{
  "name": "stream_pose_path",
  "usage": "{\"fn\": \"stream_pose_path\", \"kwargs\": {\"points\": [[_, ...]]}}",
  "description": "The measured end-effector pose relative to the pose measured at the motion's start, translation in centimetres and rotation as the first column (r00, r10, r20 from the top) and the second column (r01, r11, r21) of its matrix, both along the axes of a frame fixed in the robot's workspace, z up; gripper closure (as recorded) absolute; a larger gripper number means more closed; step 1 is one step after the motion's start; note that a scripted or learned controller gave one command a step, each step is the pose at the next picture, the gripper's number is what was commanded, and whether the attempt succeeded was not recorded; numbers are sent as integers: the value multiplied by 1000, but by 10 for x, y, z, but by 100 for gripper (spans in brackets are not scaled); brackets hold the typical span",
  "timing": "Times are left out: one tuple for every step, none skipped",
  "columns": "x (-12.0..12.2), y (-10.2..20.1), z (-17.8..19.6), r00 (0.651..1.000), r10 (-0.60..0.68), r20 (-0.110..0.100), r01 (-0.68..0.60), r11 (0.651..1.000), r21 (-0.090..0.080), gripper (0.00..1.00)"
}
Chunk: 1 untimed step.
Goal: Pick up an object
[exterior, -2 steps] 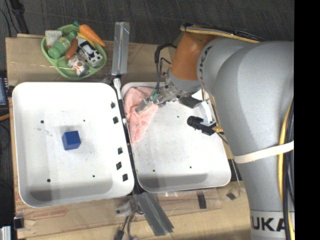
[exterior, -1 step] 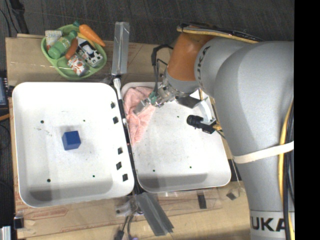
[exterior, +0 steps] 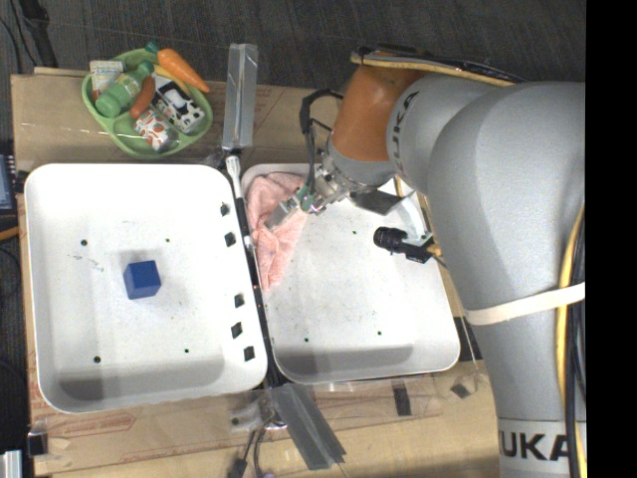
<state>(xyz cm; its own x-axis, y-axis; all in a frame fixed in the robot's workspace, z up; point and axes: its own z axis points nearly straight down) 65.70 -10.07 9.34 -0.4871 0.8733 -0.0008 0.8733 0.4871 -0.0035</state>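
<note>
Under hand [exterior: 307, 203]: pink cloth [exterior: 274, 229], touching; grip state can't tell. Blue cube [exterior: 142, 279] well to left, other bin.

floor [exterior: 119, 8]: dark carpet | bench [exterior: 129, 428]: tan board | light: even

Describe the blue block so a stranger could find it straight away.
Start with the left bin of the two white bins. On its floor, left of centre, sits a small blue block, alone. It is the only solid blue cube; the pink cloth lies in the right bin.
</note>
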Motion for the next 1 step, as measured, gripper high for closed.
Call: {"fn": "stream_pose_path", "kwargs": {"points": [[0, -25, 10, 980, -197, 0, 197, 980, 1, 0]]}}
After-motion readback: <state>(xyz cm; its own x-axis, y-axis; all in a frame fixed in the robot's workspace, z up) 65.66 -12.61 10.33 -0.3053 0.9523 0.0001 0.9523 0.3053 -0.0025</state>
